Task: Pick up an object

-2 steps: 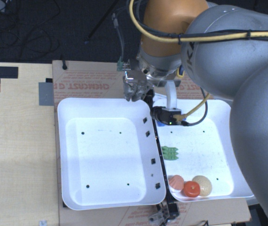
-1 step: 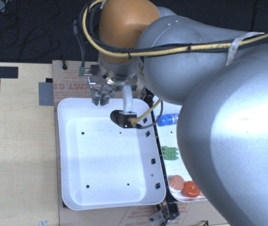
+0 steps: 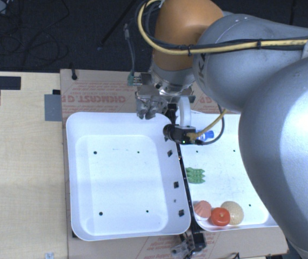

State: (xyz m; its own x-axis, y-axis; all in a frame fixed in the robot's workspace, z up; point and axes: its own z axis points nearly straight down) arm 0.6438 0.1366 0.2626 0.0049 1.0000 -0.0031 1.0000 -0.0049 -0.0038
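1. The grey arm (image 3: pixel 262 90) is reaching in from the right and is covering much of the right bin (image 3: pixel 227 169), with its orange band (image 3: pixel 183 20) showing above the wrist
2. The gripper (image 3: pixel 156 110) is hanging over the far edge of the bins, close to where the two bins are meeting, just above the far right corner of the left bin (image 3: pixel 72 161)
3. The pincer is facing away under the wrist, so I cannot tell whether it is released or clenched
4. The two white bins are lying side by side, with their long walls touching down the middle
5. A green object (image 3: pixel 195 175) is lying in the right bin, just beside the wall that it is sharing with the left bin, about halfway along and well apart from the gripper
6. Three more things are sitting bunched in the near corner of the right bin, further still from the gripper
7. A pink object (image 3: pixel 201 208) is lying nearest the dividing wall, a red round object (image 3: pixel 220 216) is sitting just to its right and touching it, and a tan round object (image 3: pixel 234 211) is pressing against the red one on its other side
8. Both bins are resting on a cardboard sheet (image 3: pixel 105 97) with red lettering, which is showing beyond their far edge and again under their near edge
9. The cardboard is lying on the pale bench (image 3: pixel 19 166), where a grey patch (image 3: pixel 52 107) and black patches (image 3: pixel 2 88) are showing to the left of the bins
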